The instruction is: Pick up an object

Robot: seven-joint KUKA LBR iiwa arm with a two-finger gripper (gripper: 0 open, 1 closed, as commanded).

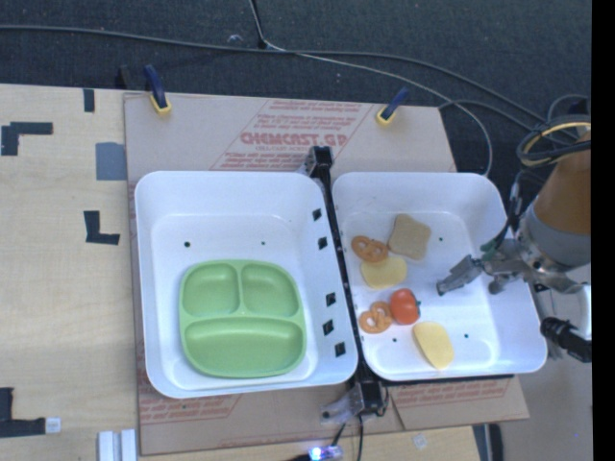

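Observation:
The right bin (pixel 480 192) holds several small food pieces. A tan bread slice (pixel 410 236) lies at the back, with a pretzel (pixel 368 249) to its left. A pale yellow piece (pixel 383 273) sits just below them. Nearer the front are a red tomato (pixel 405 306), a second pretzel (pixel 375 318) and a yellow oval piece (pixel 434 344). My gripper (pixel 452 281) hangs low over the bin's right half. It is to the right of the tomato and apart from every piece, with nothing seen in it.
In the left bin (pixel 154 209) lies a green divided plate (pixel 242 318). A black divider (pixel 332 257) runs between the bins. The arm's orange band (pixel 567 195) stands over the right bin's right rim. Cables (pixel 384 60) cross the dark floor behind the bench.

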